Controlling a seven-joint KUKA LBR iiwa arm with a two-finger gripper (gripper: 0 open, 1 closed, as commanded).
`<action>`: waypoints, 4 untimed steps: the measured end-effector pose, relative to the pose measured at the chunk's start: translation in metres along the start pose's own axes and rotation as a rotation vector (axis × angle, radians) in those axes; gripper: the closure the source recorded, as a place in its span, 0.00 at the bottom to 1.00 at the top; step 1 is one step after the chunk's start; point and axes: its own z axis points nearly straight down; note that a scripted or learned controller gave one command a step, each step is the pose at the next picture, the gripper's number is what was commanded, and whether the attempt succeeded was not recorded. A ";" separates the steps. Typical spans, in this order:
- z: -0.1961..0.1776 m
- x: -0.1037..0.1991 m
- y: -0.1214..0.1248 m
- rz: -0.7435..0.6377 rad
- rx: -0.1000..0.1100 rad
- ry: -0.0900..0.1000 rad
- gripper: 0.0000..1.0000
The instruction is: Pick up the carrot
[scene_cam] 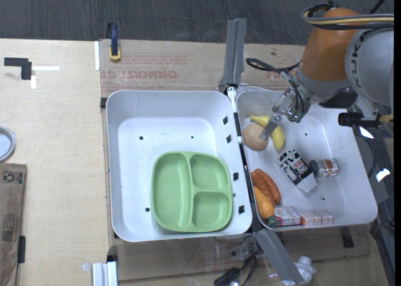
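The carrot (266, 184), orange and elongated, lies along the left wall of the right bin (351, 153), towards its front. My gripper (274, 127) hangs over the back left of that bin, well behind the carrot. It is right above a yellow banana (276, 137) and next to a tan round fruit (255, 136). Nothing is visibly held.
A yellow-orange item (263, 202) touches the carrot's front end, beside a red-and-white box (302, 217). A black-and-white box (296, 167) and a small can (326, 167) lie mid-bin. The left bin (125, 153) holds a green divided plate (191, 190).
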 end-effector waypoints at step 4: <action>0.013 -0.021 -0.030 -0.154 -0.003 -0.006 1.00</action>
